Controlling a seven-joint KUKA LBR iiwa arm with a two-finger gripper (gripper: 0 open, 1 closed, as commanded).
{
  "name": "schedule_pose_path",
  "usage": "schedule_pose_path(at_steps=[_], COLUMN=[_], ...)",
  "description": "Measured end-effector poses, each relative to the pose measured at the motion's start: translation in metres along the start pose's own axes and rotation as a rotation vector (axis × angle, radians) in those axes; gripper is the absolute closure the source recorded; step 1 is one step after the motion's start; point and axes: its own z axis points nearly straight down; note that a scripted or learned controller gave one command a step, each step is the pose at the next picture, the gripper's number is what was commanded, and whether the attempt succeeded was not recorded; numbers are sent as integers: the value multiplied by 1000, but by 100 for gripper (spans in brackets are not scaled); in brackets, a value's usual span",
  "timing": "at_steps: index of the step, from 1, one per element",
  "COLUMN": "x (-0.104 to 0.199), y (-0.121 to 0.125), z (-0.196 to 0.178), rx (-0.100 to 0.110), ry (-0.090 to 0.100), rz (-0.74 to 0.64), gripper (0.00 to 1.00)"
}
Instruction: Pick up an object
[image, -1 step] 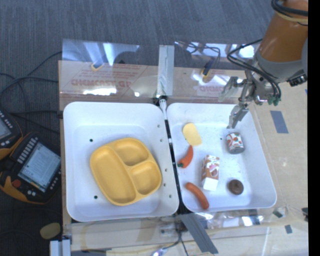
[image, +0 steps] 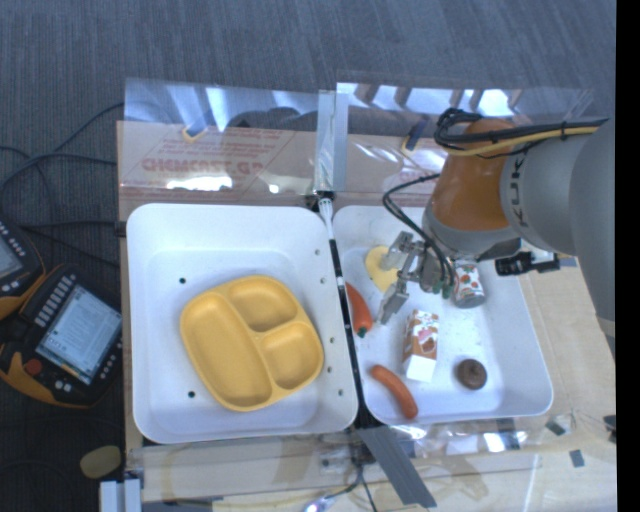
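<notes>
small red-and-white carton (image: 422, 344), print too small to read, lies at 6 o'clock from the gripper (image: 408, 272), whose fingers are spread, holding nothing.

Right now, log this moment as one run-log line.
arm: over right bin | gripper: open, holding nothing | below: carton, carrot, sausage | left bin: yellow tray | pick: not yet done

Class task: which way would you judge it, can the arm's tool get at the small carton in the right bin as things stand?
Probably yes. The tool hangs just above the carton, which lies uncovered, with small gaps to the sausage and the brown ball.
</notes>
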Motion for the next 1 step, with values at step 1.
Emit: schedule_pose_path(at_steps=[1], x=[55], y=[-24], z=[0], rx=[2], ry=[2], rz=[-103], gripper=[0])
